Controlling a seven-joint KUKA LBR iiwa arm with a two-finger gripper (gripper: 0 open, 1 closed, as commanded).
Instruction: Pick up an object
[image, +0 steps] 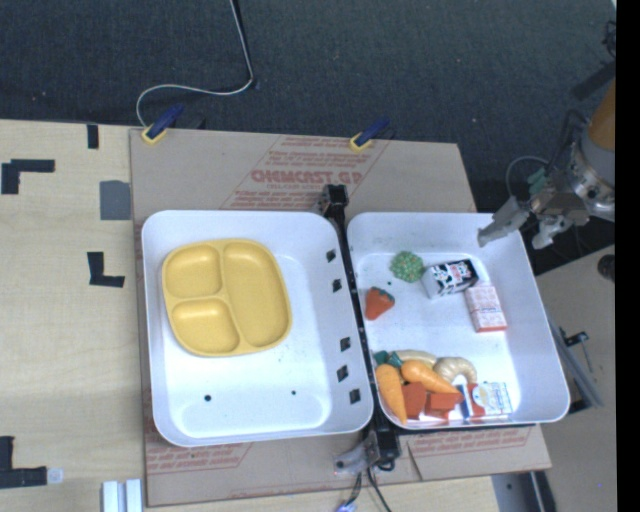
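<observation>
- The gripper (515, 222) is being held over the right bin's (535, 300) top-right corner; finger spread cannot be told.
- The milk carton (452, 277) is lying down-left of it, long axis crosswise.

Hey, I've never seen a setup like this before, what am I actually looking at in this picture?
This is one camera fixed above a workbench, looking down at a slant. Two shallow white plastic bins sit side by side. The left bin holds a yellow three-compartment plastic plate. The right bin holds toy food: a green broccoli floret, a red strawberry, a small black-and-white carton, a pink box, and a pile at the near edge with an orange carrot. At the right edge a grey robot arm reaches in; its two-finger gripper hangs over the right bin's far right corner, with nothing visible between its fingers. Its job is picking up an object.
</observation>
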